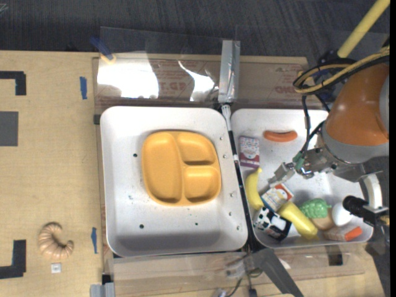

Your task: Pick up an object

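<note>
A wooden bench bore two white bins. At lower right, toys were crowded — a yellow corn cob, a green piece, a banana. Just above, the gripper was seen with fingers apart, nothing held. A neighbour could be nudged, or two things pinched.

The grey arm comes in from the right side, with its orange band up high and bent down low toward the left. At its tip, the gripper points down and to the left. Its two fingers look a little apart, but they are small and hard to see well.
</note>
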